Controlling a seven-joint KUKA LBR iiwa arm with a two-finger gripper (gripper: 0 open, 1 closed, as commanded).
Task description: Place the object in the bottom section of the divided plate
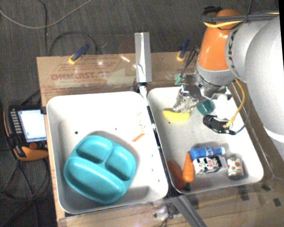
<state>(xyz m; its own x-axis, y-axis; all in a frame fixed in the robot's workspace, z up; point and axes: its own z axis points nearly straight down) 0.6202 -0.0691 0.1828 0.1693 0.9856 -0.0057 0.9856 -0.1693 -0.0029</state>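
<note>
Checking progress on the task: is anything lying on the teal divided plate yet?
No, the teal divided plate in the left bin has all three sections bare; the yellow object lies in the right bin.

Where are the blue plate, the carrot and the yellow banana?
blue plate (100, 169), camera view, on its middle ridge.
carrot (187, 167), camera view, on its orange body.
yellow banana (176, 115), camera view, on its middle.

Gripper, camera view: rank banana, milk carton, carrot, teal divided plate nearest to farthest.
From the gripper, at the back of the right bin:
1. banana, right beneath it in the right bin.
2. milk carton, front of the right bin.
3. carrot, front of the right bin, beside the carton; too close to call between 2 and 3.
4. teal divided plate, left bin.
</note>
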